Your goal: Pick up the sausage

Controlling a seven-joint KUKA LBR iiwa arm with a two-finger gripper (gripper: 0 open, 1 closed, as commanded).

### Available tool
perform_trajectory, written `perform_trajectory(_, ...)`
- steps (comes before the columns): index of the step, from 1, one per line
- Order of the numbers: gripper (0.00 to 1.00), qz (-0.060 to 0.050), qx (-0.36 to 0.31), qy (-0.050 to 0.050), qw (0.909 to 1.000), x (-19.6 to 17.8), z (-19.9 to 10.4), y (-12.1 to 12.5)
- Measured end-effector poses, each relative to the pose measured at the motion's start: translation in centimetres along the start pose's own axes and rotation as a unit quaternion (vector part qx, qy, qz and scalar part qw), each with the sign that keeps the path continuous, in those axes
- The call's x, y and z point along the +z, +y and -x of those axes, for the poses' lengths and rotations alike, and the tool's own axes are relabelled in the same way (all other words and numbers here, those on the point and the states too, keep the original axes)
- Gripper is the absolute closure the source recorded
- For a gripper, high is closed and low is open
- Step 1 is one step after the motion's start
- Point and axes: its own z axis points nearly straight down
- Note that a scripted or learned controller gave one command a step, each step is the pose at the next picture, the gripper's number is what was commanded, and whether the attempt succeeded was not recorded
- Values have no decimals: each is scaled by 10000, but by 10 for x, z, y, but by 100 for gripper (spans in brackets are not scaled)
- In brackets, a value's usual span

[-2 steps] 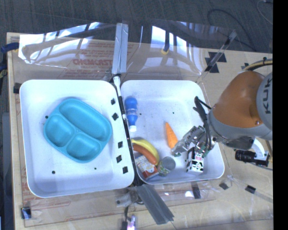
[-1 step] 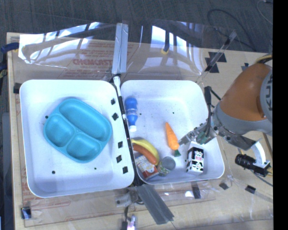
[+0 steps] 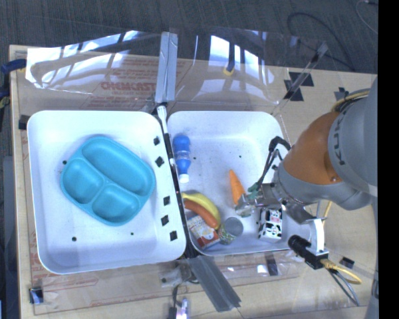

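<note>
The claw (image 3: pixel 247 205) hangs low inside the right-hand shallow white bin (image 3: pixel 216 126), close above its floor, and whether it is spread or closed I cannot tell, since the grey wrist and cabling hide its tip; nothing can be seen held in it. The sausage (image 3: pixel 201 210), a reddish-brown curved piece, lies a short way to the claw's left, pressed against the inner side of a yellow banana (image 3: pixel 206 201). Judging from this, the pick is not yet done: the sausage is untouched on the bin floor, and closing in, gripping and lifting are all left.

Just above the claw lies a small orange carrot (image 3: pixel 235 185), and just below it a round grey can (image 3: pixel 231 228). A black-and-white patterned carton (image 3: pixel 271 223) stands near the claw's right. Farther up and left lies a clear bottle with a blue cap (image 3: pixel 181 153). Well to the left, the second white bin (image 3: pixel 45 131) carries a turquoise plastic divided plate (image 3: pixel 107 179).

The bins rest on a pale wooden surface (image 3: pixel 299 108) covered with clear plastic sheeting; beyond it the floor is dark grey carpet (image 3: pixel 66 8).
</note>
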Motion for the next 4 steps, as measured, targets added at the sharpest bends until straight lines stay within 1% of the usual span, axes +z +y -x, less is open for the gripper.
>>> perform_trajectory(1, 100, 37, 1702, 3, 9854, 20, 0, 3)
perform_trajectory(2, 100, 37, 1661, 11, 9861, 10, -1, 4)
perform_trajectory(3, 100, 15, 1764, -5, 9843, -92, -47, 106)
perform_trajectory(4, 100, -4, -389, -4, 9992, -45, -20, 93)
